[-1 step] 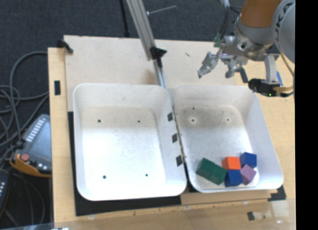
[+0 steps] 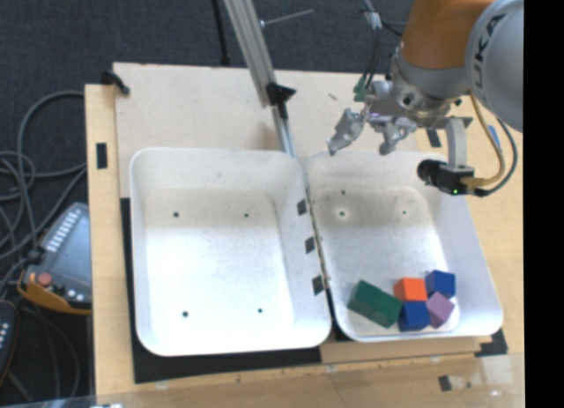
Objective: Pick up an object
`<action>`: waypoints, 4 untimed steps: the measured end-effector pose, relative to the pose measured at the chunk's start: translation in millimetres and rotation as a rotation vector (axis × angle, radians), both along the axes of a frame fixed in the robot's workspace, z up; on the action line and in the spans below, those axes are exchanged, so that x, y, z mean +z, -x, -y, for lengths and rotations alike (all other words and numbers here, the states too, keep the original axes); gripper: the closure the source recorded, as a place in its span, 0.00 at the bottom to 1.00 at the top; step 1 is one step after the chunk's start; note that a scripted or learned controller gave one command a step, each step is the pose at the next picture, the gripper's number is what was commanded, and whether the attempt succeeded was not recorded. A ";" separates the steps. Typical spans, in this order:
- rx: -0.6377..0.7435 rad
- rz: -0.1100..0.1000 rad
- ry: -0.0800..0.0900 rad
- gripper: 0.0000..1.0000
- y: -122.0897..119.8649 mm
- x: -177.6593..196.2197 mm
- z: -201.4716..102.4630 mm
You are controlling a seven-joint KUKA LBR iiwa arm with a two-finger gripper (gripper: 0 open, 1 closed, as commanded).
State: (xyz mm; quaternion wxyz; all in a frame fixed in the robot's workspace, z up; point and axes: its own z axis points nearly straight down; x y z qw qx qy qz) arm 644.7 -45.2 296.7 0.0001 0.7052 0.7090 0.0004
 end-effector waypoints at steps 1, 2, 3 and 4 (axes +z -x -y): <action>-0.012 -0.006 0.003 0.00 82.1 -36.1 60.0; -0.006 0.001 0.001 0.00 73.6 -28.0 60.7; -0.010 0.002 0.002 0.00 158.2 -199.6 123.5; -0.011 0.007 0.003 1.00 155.6 -186.9 122.8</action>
